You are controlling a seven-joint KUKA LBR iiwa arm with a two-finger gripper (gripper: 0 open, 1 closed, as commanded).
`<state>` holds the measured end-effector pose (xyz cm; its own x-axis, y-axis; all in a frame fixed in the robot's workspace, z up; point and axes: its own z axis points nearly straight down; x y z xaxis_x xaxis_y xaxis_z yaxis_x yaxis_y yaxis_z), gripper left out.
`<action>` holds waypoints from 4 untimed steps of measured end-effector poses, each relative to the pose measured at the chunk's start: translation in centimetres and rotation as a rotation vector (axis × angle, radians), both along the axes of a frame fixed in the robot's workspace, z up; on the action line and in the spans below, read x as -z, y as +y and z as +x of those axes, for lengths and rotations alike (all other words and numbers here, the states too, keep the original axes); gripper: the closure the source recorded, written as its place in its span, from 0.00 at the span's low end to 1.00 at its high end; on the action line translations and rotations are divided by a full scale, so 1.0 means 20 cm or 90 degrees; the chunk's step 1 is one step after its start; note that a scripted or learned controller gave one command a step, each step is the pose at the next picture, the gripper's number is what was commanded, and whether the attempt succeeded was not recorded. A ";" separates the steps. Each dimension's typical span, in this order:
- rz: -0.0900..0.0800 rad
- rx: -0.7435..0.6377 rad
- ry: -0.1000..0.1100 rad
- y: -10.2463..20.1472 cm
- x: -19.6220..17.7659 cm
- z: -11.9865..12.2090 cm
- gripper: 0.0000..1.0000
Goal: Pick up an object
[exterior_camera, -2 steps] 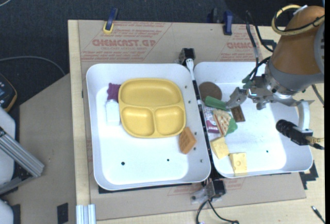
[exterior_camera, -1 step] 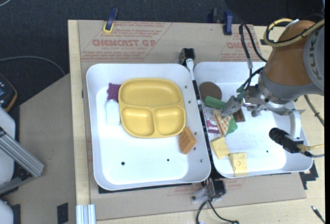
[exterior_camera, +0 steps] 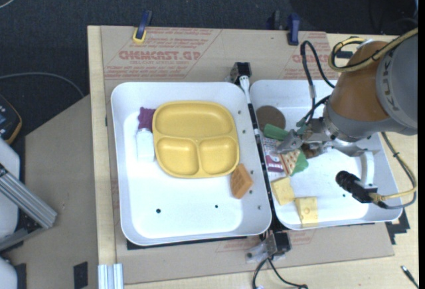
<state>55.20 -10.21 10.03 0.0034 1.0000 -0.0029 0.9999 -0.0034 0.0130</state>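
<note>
right bin (exterior_camera: 392, 211) — a loose cluster: brown disc (exterior_camera: 269, 115), green piece (exterior_camera: 273, 131), patterned cracker-like piece (exterior_camera: 289, 161), perhaps a printed packet (exterior_camera: 273, 162) beside it, and two pale yellow blocks (exterior_camera: 283, 191) lying flat near the front wall.

Brown board (exterior_camera: 199, 48) under the bins: red print "CHEMCAST GP", large, above the left bin; smaller red lines around it, too fine to read. Red print at the right corner, illegible.
</note>
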 end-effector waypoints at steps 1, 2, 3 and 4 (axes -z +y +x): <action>-0.001 0.000 -0.002 0.00 -0.05 0.00 1.00; 0.001 -0.001 0.005 -0.02 -0.28 -0.01 1.00; 0.001 -0.003 0.004 -0.02 -0.51 0.03 1.00; 0.001 -0.003 0.005 -0.02 -0.63 0.04 1.00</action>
<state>55.98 -10.70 22.66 -0.0007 1.0000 -0.0016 1.0000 0.0007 0.0058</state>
